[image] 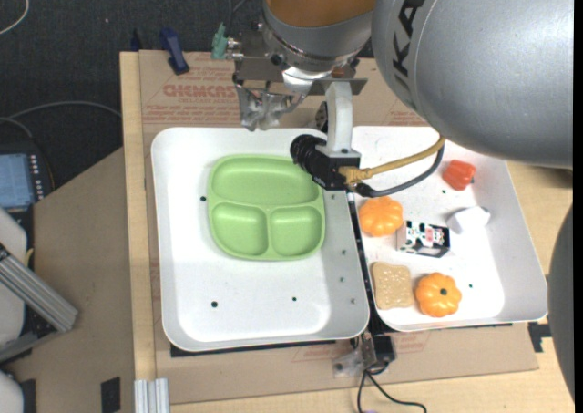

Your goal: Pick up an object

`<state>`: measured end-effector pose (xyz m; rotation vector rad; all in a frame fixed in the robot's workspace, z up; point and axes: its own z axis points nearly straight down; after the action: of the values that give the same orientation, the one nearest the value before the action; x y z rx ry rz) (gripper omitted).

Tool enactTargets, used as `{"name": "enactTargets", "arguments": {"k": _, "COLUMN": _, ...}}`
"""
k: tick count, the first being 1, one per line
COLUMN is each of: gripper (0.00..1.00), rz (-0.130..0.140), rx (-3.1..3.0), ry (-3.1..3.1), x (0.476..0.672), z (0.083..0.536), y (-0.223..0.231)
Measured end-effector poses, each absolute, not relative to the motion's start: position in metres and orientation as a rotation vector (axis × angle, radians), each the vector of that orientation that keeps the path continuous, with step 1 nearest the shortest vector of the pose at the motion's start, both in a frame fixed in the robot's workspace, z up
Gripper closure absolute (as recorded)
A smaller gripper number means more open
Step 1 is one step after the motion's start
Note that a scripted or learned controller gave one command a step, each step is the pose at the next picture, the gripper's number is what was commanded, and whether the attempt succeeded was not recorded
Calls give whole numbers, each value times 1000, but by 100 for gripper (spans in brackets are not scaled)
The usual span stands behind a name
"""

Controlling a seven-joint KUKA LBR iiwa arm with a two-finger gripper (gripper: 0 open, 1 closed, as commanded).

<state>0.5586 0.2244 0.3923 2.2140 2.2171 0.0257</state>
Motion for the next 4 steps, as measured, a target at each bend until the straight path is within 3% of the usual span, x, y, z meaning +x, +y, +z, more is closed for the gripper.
{"name": "enactTargets", "arguments": {"k": 1, "gripper": 100, "rz": -16, "rx": 2233, "ry": 2217, "x": 511, "z": 316, "y": 154}}
{"name": "enactTargets", "arguments": {"k": 2, "gripper": 100, "rz": -28, "rx": 2233, "ry": 2223, "x": 474, "z": 135, "y": 123}}
{"name": "enactTargets", "arguments": {"k": 3, "gripper": 100, "rz": 21, "rx": 2207, "ry": 2235, "x": 479, "z": 247, "y": 222}}
{"name": "enactTargets", "arguments": {"k": 4, "gripper": 100, "rz": 1, "rx": 2222, "ry": 2222, "x": 552, "z": 105, "y": 224}}
